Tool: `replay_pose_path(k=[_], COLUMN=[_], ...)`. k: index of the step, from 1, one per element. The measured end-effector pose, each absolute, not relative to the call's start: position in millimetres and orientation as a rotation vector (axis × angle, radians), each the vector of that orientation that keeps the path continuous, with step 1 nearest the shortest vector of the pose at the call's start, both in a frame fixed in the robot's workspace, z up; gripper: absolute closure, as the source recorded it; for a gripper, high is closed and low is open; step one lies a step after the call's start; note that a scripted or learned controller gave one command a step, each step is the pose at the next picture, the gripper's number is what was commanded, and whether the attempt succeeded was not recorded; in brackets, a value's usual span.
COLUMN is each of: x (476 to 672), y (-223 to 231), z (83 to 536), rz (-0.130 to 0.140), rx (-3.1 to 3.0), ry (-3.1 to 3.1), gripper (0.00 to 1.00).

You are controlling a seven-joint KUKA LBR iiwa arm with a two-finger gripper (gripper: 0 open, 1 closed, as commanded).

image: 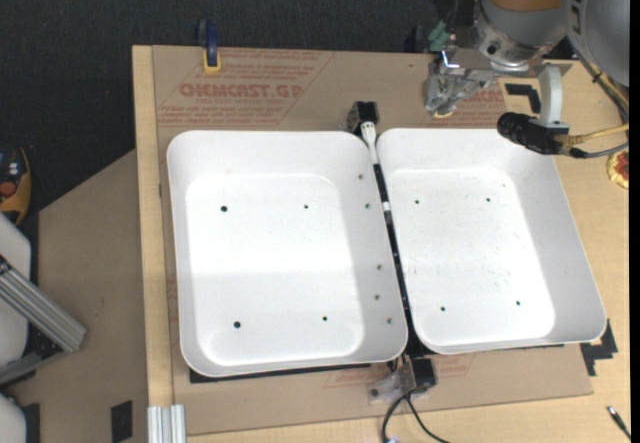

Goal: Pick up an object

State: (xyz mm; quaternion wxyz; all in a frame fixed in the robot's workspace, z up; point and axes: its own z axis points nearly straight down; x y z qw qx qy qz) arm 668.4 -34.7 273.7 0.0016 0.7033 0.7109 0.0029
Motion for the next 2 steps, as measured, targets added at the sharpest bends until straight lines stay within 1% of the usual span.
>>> replay_pose_path(k=[1, 2], x=[661.1, 639.6], y=[-31, -12], z=[304, 329], rz=[0.005, 0.004], rx=[2.217, 2.218], ry=[2.22, 2.222], gripper=[1.0, 1.0])
